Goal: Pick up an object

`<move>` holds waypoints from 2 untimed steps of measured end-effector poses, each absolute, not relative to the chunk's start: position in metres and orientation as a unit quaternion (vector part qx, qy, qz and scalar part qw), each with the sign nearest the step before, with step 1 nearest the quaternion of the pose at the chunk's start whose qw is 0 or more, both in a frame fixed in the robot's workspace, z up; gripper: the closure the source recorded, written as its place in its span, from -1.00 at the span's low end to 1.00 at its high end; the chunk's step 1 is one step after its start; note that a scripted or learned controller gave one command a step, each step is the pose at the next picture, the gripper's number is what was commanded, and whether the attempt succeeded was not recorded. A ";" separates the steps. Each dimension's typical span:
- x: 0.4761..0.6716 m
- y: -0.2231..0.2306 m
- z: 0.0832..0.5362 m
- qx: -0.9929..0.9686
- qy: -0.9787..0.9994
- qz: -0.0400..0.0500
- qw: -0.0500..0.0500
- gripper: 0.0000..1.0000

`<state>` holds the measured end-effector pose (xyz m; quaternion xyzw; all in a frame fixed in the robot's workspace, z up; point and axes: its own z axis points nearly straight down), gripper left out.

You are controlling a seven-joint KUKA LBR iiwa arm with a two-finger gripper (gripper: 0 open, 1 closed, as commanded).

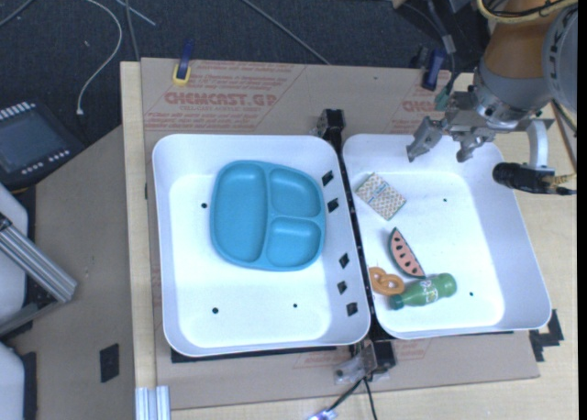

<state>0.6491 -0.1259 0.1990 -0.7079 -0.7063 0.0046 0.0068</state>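
Observation:
The right bin [486,216] holds a checkered packet [380,195] near its back left, a watermelon slice [404,253] in the middle, and a green bottle [423,291] beside an orange pretzel-like piece [384,280] at the front left. My gripper [443,144] hangs over the back rim of the right bin, its two fingers spread apart with nothing between them. It is behind and to the right of the packet, well apart from every object.
The left bin [183,299] bears a blue divided plate [268,215]. A black clip row runs along the divider between the bins [341,226]. Cardboard backing [229,88] lies behind the bins, and cables trail on the dark floor beyond.

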 end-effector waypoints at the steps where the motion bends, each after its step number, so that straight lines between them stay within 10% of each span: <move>1: 0.652 -0.126 0.208 -0.707 -0.707 0.000 0.001 -1.00; 2: 0.648 -0.128 0.165 -0.707 -0.707 0.001 0.002 -1.00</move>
